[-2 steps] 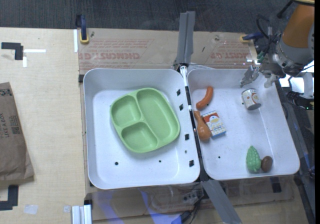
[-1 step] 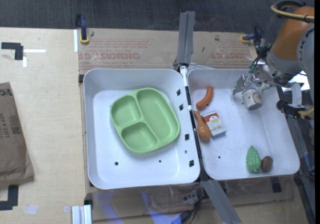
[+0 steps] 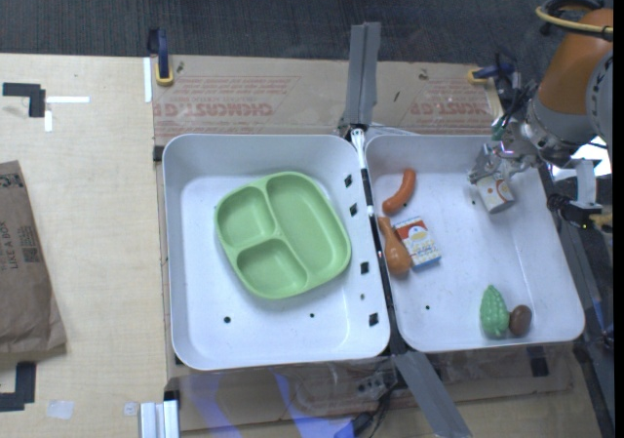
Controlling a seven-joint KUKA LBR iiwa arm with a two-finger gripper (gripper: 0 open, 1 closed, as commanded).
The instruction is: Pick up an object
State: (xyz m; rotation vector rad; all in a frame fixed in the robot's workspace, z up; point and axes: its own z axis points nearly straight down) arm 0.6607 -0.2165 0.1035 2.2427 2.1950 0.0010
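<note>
My jaws (image 3: 492, 176) hang over the right bin (image 3: 458, 324), toward its two o'clock corner, and I cannot tell how wide they stand. Right under them, touching or nearly so, is a small pale block with an orange patch (image 3: 497, 194); whether it sits between my jaws or simply beneath them is unclear. My orange band (image 3: 575, 75) and grey wrist rise toward one o'clock from there.

Out toward nine o'clock from my jaws, near the bin's left wall, lies an orange sausage-shaped piece (image 3: 400, 190), curved. Just below it is a brownish-orange pear-shaped thing (image 3: 395, 251), pressed against the wall, with a small printed carton (image 3: 417, 241) touching its right side. At the bin's five o'clock corner a bumpy green item (image 3: 494, 312) stands beside a small brown round thing (image 3: 521, 319), the two touching.

Farther toward nine o'clock, the left bin (image 3: 190, 329) holds a green divided plate (image 3: 283, 233) with three compartments, lying flat near its middle. Beyond the bins, at the bench's (image 3: 88, 134) far nine o'clock edge, rests a brown paper bag (image 3: 24, 260).
</note>
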